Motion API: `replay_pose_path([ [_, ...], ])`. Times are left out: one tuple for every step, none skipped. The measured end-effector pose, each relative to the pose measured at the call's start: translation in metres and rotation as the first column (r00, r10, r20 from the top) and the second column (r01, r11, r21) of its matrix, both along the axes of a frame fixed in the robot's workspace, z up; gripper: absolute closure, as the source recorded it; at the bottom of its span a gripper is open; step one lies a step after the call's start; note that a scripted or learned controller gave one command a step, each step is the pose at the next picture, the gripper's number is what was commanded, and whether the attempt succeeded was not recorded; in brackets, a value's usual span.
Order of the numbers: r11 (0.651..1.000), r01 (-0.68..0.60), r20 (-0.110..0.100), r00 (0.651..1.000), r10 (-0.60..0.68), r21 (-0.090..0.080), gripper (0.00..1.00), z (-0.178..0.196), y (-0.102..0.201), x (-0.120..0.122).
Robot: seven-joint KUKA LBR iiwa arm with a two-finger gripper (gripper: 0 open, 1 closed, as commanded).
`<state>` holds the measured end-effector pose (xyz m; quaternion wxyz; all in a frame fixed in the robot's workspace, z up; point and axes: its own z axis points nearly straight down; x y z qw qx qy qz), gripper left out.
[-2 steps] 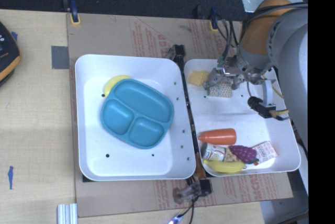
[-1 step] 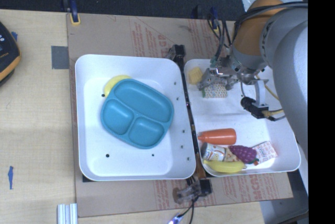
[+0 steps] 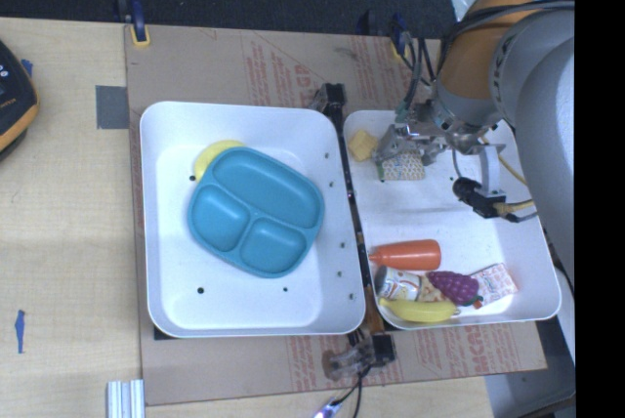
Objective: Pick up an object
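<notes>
wooden bench point(image 3: 68, 211), two white bins. gripper point(image 3: 405, 147) low at right bin's point(image 3: 508, 240) 11 o'clock over speckled block point(image 3: 403, 169); jaw state unclear. approach step; next: close, lift.

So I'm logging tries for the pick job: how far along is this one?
Done: the arm has reached over the right bin, with its gripper low at the far end. In hand: it hangs right over a small speckled block, and no lift is visible. Left: gripping and raising it. The carrot and banana lie untouched.
</notes>
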<state>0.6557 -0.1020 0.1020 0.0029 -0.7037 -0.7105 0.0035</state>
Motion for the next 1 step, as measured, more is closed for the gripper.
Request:
replay_pose_path([
  [1.000,0.005,0.006,1.000,-0.005,0.001,1.00,0.0901,0.0390,-0.0995],
])
